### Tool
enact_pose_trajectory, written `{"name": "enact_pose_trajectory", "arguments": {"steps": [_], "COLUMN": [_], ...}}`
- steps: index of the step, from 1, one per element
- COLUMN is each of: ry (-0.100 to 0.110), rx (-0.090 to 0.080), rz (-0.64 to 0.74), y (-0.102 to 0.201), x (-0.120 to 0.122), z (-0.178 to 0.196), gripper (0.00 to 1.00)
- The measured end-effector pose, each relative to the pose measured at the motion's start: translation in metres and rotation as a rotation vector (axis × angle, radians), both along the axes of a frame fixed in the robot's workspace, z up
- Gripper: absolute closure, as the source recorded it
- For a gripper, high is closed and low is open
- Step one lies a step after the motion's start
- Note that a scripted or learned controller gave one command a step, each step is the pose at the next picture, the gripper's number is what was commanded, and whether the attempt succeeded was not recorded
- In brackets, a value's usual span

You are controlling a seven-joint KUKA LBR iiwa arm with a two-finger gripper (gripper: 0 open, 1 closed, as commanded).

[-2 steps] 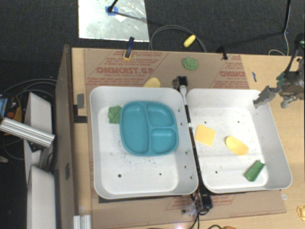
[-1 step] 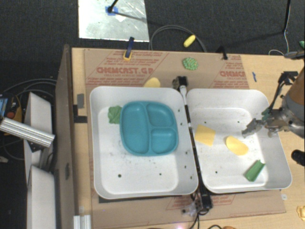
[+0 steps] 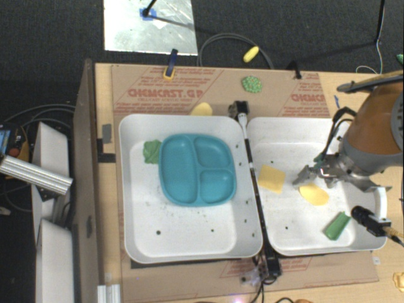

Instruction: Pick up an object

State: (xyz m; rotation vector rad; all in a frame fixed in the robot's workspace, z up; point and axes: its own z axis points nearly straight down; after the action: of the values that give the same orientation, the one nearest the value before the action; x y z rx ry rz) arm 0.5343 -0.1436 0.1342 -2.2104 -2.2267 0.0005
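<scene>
Lying nearest us, the green block (image 3: 336, 225) is sitting just below the yellow oval piece (image 3: 314, 195) in the right bin (image 3: 278, 137). We are seeing the hand (image 3: 307, 177) hovering just above that oval, fingers spread apart, gripping nothing. We are judging the oval light, smooth and slippery; pinching across its short width looks best.

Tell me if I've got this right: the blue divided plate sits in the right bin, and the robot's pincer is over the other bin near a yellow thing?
Not quite. The camera view shows the blue divided plate in the left bin; the pincer is over the right bin, near the yellow thing.
</scene>
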Motion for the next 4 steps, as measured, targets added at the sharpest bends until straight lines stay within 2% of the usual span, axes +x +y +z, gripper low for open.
{"name": "enact_pose_trajectory", "arguments": {"steps": [1,2,3,4], "ry": [0.0,-0.016,0.0,-0.002], "rx": [-0.003,-0.004,-0.001,-0.004], "rz": [-0.009,0.0,-0.001,-0.01], "y": [-0.038,-0.001,0.019,-0.022], "x": [-0.016,-0.038,-0.025,-0.049], "z": [-0.049,0.096,-0.006,-0.052], "gripper": [0.0,0.0,0.0,0.0]}}
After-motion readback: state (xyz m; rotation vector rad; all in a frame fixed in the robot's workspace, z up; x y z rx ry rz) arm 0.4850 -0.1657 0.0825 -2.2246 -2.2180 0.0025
